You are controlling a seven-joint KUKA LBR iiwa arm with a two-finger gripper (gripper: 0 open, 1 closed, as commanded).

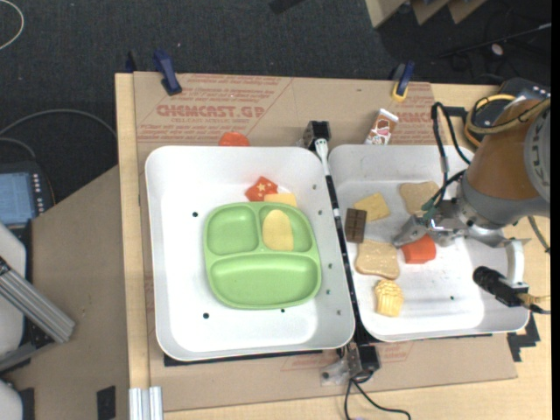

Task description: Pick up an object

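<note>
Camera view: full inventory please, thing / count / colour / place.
bins: 2, white, side by side on the bench
divided plate: 1, green, middle of the left bin
pale yellow piece: 1, in the plate's upper right compartment
red piece: 1, left bin, just above the plate
toast-like slices: 3, tan, right bin
brown block: 1, right bin, by its left wall
corn-like piece: 1, yellow, right bin, lower left
orange-red block: 1, right bin, at the tool
small carton: 1, red and white, on the cardboard above the right bin
clamps: 2, blue, top edge of the cardboard
arm: 1, grey and orange, from the right
tool: 1, low in the right bin
</note>
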